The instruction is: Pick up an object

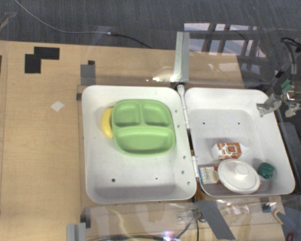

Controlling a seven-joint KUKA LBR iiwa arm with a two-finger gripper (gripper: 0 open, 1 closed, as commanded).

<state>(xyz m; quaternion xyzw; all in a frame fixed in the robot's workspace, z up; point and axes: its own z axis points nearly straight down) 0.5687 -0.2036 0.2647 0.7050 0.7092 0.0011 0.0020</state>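
In the right bin [231,115] lie a small orange and white packet [227,149], a round white bowl [239,175], a small printed carton [207,174] at the front left corner and a dark green lump [265,170] at the right. The left bin [130,177] holds a green divided plate [142,126] with a yellow banana [106,123] partly hidden under its left edge. My gripper [283,98] hangs at the far right corner of the right bin, above its rim and well away from all the objects. Nothing is seen in its grasp.
A metal post [182,58] stands behind the seam between the bins. Cables and dark hardware [293,49] crowd the right edge. The wooden bench [35,149] stretches to the left, with black marks [40,58] at the back.
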